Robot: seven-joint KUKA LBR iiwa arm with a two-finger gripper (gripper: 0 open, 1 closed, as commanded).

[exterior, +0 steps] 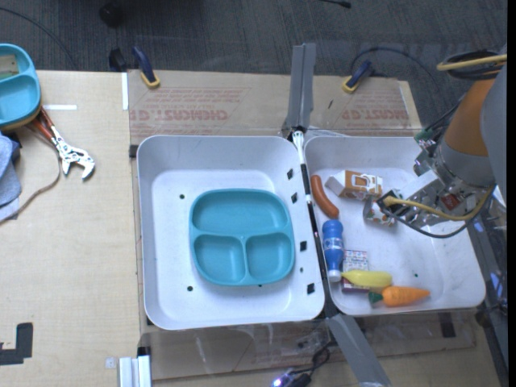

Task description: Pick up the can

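I am the grey arm [476, 147] with the orange band, and I reach in from the right. My jaws hang low over the right bin [451, 285], near its middle. They are dark and mixed up with my wires, so I cannot tell how wide they are. I see nothing between them.

The can [331, 244] is blue. It lies on its side at the left of the right bin, close to the wall between the two bins. It is apart from my jaws. A red sausage [325, 196] lies just above it. A small box [355, 260] is just beside it. A yellow toy [367, 279] and a carrot [403, 296] lie near the front. A brown box [360, 185] sits near the back.

The left bin [161, 297] holds a teal plate [242, 236] with three parts.

Both bins sit on a light wood worktop [72, 280]. A sheet of brown cardboard [210, 103] with red print lies under their back edge. Two clamps, one [145, 67] at the left and one [356, 75] at the right, sit at the back edge of the cardboard. A grey bar [302, 87] runs back from the gap between the bins.

On the worktop at the far left are a metal wrench [74, 160], a teal dish [18, 87] and a bit of grey cloth [8, 180].

Past the worktop the floor [226, 14] is dark carpet with black cables on it.
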